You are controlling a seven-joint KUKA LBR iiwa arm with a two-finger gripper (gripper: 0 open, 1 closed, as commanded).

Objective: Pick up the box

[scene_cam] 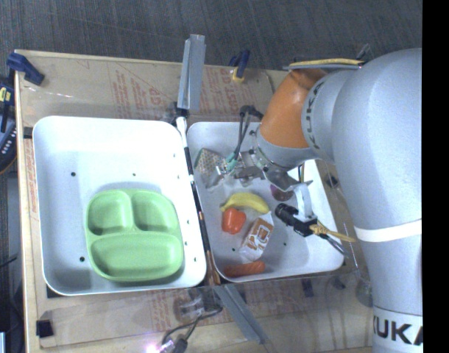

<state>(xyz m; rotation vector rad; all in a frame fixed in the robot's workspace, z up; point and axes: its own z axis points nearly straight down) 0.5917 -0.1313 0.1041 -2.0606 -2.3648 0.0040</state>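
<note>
I see the box [257,239] lying flat in the right bin [324,267], just below the banana [246,201]. The gripper [235,166] hangs above; its state I can't tell. Light cardboard, probably crushable, so I'd pinch its long sides.

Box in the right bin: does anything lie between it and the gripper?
Yes. The gripper sits near the bin's upper left, and the box lies lower in the bin. The banana and a red-orange item lie between them; the latter is close against the box's upper left corner.
</note>
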